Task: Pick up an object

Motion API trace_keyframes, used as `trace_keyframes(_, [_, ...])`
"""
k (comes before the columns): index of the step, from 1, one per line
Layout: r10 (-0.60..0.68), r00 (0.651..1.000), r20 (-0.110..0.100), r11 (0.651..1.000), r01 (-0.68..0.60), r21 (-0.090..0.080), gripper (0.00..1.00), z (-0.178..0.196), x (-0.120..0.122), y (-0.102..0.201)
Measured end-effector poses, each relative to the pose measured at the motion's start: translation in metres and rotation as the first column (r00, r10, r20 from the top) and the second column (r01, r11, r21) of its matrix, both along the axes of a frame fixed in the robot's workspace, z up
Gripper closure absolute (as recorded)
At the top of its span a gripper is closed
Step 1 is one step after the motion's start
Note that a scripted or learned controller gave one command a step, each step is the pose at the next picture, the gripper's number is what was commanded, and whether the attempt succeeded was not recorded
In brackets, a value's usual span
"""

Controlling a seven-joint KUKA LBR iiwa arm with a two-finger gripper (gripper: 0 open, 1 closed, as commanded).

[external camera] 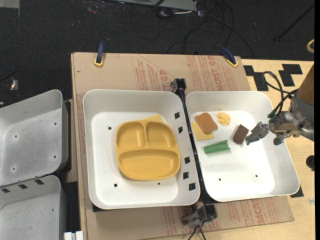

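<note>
The right bin (250, 180) holds several small objects. A dark brown block (240, 133) lies near its middle, with a green piece (216, 147) just left of and below it. Further left, a light brown slab (205, 122) rests on a flat yellow piece (199, 133). A small orange-yellow lump (223, 118) sits toward the back. My gripper (255, 134) reaches in from the right, low over the bin, right beside the dark brown block's right side. I see nothing lifted off the bin floor.
In the left bin (95, 149) lies a yellow divided plate (148, 150). A black divider (189, 144) runs between the bins. The arm's wrist and cables (290, 121) hang over the right bin's right rim. Grey metal trays (30, 134) stand left of the bench.
</note>
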State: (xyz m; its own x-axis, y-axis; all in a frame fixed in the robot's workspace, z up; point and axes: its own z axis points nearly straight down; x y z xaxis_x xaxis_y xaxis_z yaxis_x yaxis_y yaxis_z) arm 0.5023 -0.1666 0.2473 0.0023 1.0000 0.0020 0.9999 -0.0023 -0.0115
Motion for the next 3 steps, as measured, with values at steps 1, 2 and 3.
trace_keyframes(1, [0.003, 1.000, 0.011, 1.000, -0.003, -0.002, 0.00, 0.006, 0.002, 0.000])
trace_keyframes(2, [0.002, 1.000, 0.008, 1.000, -0.002, -0.001, 0.00, -0.042, 0.011, 0.001])
trace_keyframes(3, [0.001, 1.000, 0.007, 1.000, -0.001, 0.000, 0.00, -0.088, 0.008, 0.008])
